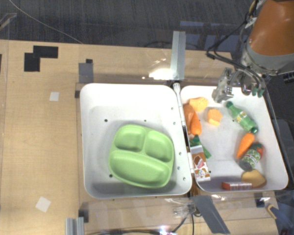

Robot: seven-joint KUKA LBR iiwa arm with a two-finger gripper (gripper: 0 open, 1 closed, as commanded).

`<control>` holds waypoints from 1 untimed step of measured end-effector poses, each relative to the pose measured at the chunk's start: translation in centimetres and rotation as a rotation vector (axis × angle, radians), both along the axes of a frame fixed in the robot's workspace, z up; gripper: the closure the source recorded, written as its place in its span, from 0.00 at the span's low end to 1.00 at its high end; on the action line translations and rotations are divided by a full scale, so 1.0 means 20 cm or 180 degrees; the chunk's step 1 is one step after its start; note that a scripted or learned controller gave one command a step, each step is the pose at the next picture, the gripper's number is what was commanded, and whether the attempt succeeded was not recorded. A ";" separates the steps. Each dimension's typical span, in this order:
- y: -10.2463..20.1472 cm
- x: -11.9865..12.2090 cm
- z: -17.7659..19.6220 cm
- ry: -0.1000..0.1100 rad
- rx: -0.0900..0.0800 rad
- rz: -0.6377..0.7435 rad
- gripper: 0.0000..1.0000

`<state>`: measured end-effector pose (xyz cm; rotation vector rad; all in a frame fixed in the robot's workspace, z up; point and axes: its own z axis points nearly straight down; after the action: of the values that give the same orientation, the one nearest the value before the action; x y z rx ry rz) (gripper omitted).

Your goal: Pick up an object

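Looking down from my remote station, I see a light wooden surface (34,146) carrying two shallow white bins side by side. My grey arm with its orange band (274,26) reaches in from the right, and its gripper (224,89) hangs over the far edge of the right white bin (279,146). I cannot tell how the gripper is set, and I see nothing between its tips.

The left white bin (95,116) holds a lime-green plastic plate with three compartments (141,154), lying near its middle.

The right white bin holds the small objects. A green plastic bottle (242,117) lies tilted just beside the gripper. A small yellow-orange block (214,116) sits near the bin's middle, with a pale yellow lump (198,103) beyond it. A long orange piece (192,121) lies along the bin's left wall. An orange toy carrot with a green top (246,144) lies at the right, touching a dark jar with a red and green label (250,158). A printed carton (200,164) rests against the left wall, and a tan rounded piece (255,178) sits in the near right corner.
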<state>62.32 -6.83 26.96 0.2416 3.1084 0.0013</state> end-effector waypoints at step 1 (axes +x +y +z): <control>0.01 0.00 0.04 0.0000 0.0000 0.0015 1.00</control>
<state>62.37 -6.73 27.71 0.2345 3.1090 0.0015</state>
